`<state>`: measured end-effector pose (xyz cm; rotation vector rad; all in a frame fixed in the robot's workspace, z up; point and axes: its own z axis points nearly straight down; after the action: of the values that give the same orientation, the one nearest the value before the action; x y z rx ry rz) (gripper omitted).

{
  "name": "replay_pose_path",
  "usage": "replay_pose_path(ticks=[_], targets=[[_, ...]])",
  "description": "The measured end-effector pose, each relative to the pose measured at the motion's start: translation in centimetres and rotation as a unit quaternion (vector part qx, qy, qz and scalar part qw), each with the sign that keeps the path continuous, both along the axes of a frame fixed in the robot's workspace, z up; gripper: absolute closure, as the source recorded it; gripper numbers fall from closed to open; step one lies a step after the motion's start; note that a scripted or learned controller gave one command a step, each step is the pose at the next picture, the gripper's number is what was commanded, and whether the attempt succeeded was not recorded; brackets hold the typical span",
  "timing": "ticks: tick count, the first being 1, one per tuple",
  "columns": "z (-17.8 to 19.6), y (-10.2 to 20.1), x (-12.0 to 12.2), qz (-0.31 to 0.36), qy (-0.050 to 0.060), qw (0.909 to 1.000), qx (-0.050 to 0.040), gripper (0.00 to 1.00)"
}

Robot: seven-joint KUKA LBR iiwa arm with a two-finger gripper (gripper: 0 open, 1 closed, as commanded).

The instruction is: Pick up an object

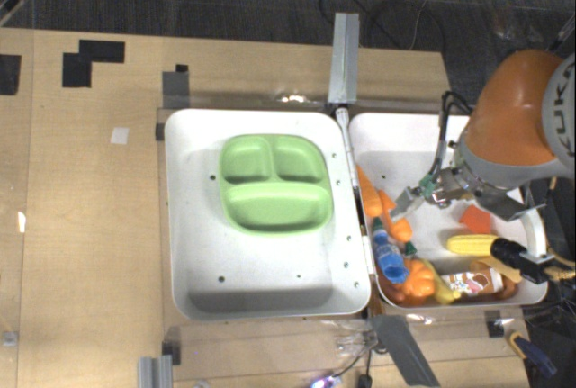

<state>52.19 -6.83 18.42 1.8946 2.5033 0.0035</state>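
- Gripper [407, 204] low in the right bin [396, 143], just above the carrot [378, 200]; jaw state not discernible.
- Green tray [274, 182] in the left bin [193, 224].

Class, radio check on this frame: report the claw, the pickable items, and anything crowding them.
Claw low in right bin, beside carrot. Corn cob, blue bottle, sauce bottle packed close. Green tray alone in left bin.
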Motion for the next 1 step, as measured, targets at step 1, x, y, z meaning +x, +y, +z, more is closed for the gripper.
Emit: replay_pose_path(ticks=[1], targets=[[-9.34, -3.95, 0.63, 0.061, -0.007, 0.9981, -0.0015, 0.0]])
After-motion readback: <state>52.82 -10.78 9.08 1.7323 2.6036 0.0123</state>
